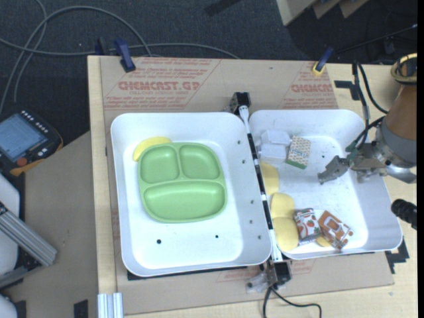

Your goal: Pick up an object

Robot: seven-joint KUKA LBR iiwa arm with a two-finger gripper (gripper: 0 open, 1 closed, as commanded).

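We see a robotics laboratory bench. A wooden board [199, 78] printed with red lettering is held to the table by a blue clamp [123, 53] and a yellow-tipped clamp [322, 60]. Two shallow white bins, left [126, 197] and right [377, 211], sit side by side on it, joined by a black hinge strip [255, 171]. Loose cables [59, 18] trail over dark carpet [165, 12], a handheld control pendant [23, 138] rests at left, and the grey robot arm [397, 144] enters from the right.
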